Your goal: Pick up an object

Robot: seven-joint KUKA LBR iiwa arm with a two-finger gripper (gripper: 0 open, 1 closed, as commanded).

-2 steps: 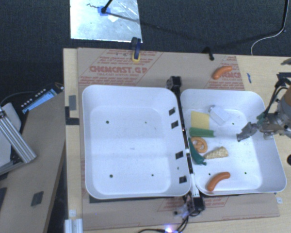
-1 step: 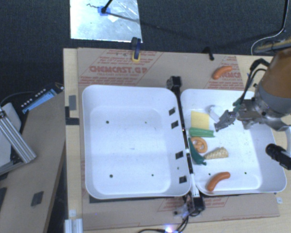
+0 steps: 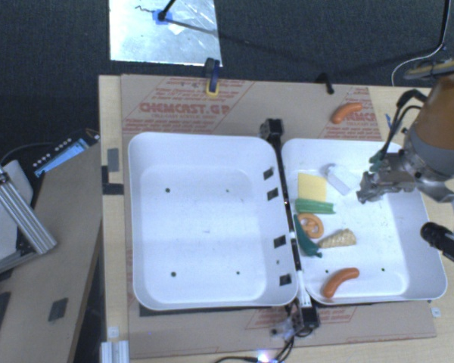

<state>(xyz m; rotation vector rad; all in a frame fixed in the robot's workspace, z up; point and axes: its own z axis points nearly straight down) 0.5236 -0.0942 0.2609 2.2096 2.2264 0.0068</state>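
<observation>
Sausage (image 3: 340,281) looks light, firm and round, probably slippery; grip across its middle. End effector (image 3: 367,190): aperture unclear.

A brown board (image 3: 234,100) covers the bench. 2 white bins sit on it side by side, the left bin (image 3: 204,218) and the right bin (image 3: 420,274). An orange toy sausage (image 3: 346,113) lies on the board at the far right. A yellow and blue clamp (image 3: 211,77) grips the far edge.
</observation>
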